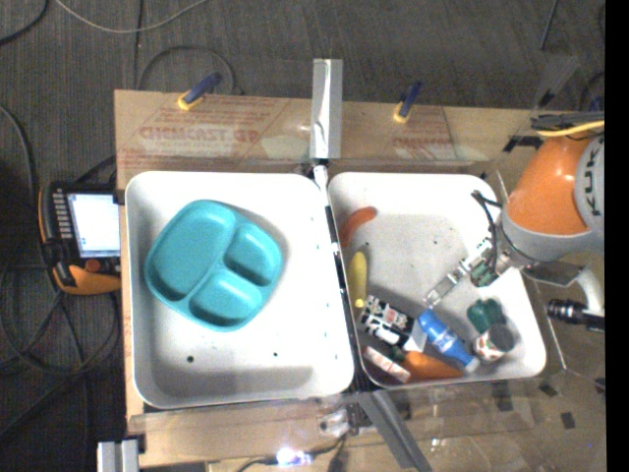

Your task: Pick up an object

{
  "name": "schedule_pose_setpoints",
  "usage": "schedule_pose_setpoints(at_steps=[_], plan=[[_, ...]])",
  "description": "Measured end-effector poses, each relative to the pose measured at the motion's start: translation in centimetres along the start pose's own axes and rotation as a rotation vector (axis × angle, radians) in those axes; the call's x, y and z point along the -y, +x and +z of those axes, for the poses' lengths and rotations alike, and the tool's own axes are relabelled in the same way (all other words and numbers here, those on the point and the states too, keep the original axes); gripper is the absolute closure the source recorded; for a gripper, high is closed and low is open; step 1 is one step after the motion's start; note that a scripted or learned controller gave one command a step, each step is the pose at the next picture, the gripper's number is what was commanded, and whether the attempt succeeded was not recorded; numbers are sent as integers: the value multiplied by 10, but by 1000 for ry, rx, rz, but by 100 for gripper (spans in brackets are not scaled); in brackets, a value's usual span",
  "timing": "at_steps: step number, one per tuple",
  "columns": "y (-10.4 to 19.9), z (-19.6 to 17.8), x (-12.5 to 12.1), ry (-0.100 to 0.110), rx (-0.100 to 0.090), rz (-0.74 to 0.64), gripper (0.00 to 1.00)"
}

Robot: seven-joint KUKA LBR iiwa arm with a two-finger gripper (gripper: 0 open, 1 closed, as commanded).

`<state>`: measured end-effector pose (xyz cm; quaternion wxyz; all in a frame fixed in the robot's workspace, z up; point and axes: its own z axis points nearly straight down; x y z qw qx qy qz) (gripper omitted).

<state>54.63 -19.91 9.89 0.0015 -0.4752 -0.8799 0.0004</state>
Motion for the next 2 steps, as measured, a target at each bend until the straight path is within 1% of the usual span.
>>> schedule_pose_setpoints(at_steps=[1,2], plan=[[18,-32,57,-1,4,-106,0],[19,9,50,-10,10,-4,0]])
